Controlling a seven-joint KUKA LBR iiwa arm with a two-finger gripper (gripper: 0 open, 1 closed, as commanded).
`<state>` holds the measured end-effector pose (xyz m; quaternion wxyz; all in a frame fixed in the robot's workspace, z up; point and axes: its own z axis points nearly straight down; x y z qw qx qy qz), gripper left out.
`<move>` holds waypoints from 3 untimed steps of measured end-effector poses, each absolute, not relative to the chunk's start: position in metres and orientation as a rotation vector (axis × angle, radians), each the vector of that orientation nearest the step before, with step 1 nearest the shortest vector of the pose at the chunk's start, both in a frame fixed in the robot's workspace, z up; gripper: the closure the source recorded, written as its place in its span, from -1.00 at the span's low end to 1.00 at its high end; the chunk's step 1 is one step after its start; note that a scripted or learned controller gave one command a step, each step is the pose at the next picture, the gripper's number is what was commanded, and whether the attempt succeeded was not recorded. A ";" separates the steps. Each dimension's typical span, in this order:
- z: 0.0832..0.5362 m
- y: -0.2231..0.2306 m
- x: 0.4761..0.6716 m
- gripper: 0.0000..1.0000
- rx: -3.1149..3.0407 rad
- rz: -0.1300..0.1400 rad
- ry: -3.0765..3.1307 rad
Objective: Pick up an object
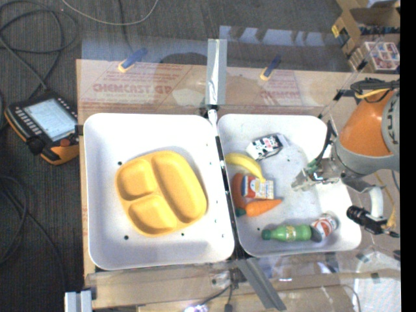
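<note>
Two white bins are sitting side by side on the bench we are looking down on: the left bin (97, 239) is carrying a yellow divided tray (161, 192), and the right bin (338, 242) is carrying a scatter of small things. Along that bin's left side we are seeing a yellow banana (245, 164), with a small red and yellow carton (255, 188) just below it and an orange carrot (263, 207) lying just below the carton, touching or nearly touching it. Nearer the top a black and white packet (267, 145) is lying tilted. Along the bottom wall a green bottle (290, 233) is lying on its side, and a small red and white can (324, 225) is lying at its right end. The grey arm with its orange band (365, 132) is reaching in from the right, and its gripper (305, 180) is hanging over a bare patch of the right bin's floor, well right of the carton and above the bottle. Nothing is sitting between its fingers, and we cannot tell how far apart they are standing. A handheld control pendant (45, 121) is resting on the floor left of the bench.
</note>
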<state>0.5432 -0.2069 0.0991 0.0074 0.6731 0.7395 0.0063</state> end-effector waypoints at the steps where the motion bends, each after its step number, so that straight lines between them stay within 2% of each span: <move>1: 0.099 -0.207 0.543 -1.00 2.105 0.020 2.313; 2: 0.093 -0.098 0.570 -1.00 1.759 -0.003 2.600; 3: 0.102 -0.097 0.571 1.00 1.759 0.001 2.600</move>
